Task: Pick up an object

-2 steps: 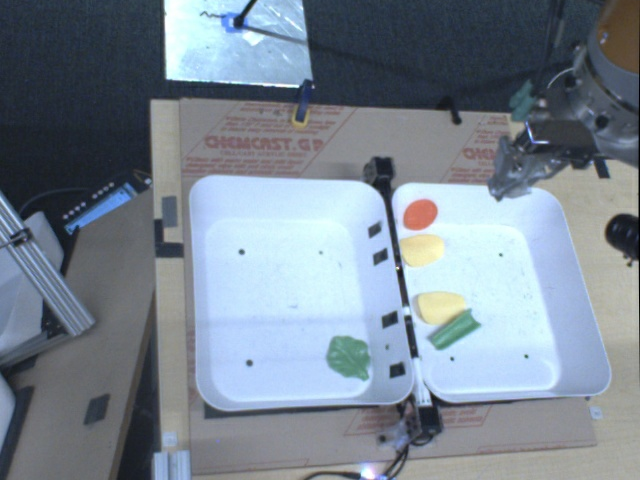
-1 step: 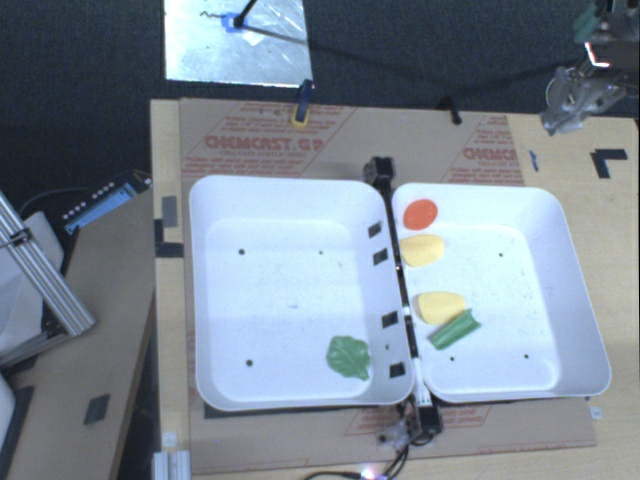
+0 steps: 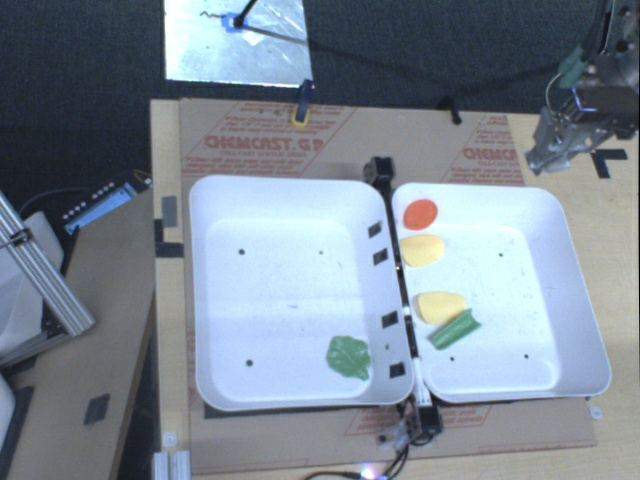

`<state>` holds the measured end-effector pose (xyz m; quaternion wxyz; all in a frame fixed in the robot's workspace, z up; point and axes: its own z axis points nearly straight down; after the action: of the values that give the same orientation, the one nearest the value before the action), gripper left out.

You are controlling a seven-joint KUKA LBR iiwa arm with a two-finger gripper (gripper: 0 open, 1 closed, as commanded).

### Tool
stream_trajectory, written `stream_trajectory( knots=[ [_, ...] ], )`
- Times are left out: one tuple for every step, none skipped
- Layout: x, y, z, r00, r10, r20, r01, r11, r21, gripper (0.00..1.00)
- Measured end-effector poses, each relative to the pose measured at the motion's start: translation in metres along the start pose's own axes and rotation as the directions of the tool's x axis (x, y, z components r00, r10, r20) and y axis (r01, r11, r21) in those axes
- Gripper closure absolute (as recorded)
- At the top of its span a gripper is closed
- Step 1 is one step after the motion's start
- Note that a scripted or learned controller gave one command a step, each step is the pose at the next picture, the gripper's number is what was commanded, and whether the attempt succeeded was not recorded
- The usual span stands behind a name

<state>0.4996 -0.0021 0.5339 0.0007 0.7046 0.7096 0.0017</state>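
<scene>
Hovering above the surface beyond the right bin's far corner, the tool hangs well apart from an orange disc, two yellow pieces and a green stick along that bin's left side.

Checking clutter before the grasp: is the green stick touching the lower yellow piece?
Touching. The camera view shows the green stick lying against the lower yellow piece with no gap.
</scene>
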Motion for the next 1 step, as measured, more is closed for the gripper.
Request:
stream_trajectory(
  knots=[
    [0.0165, -0.0151, 0.1868, 1.0, 0.005, 0.002, -0.005, 1.0, 0.018, 1.0]
  ],
)
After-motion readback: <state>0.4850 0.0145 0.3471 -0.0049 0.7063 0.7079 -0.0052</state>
